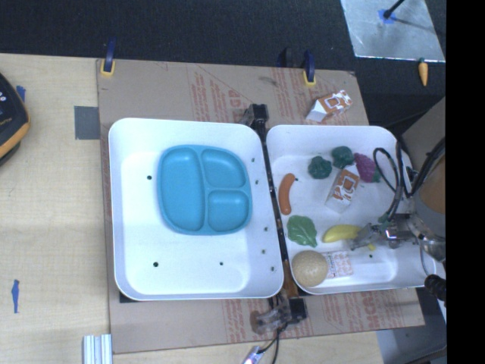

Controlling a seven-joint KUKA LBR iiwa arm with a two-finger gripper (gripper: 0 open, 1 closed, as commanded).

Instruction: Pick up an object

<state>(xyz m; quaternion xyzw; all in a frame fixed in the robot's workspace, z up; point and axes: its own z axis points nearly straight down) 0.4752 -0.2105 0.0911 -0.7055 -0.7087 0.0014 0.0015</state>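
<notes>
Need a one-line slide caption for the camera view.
Gripper low in right bin beside banana; blue tray in left bin.

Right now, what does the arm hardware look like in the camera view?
Little of it is clear. The gripper is a small grey metallic assembly over the right bin. Behind it the arm shows a tan-orange patch. Black cable loops run along it. No markings readable.

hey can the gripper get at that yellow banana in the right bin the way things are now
Probably yes. The gripper sits low in the right bin, just right of the yellow banana, with nothing between them. The green leafy piece and the round tan ball lie on the banana's far side, off that path.
</notes>
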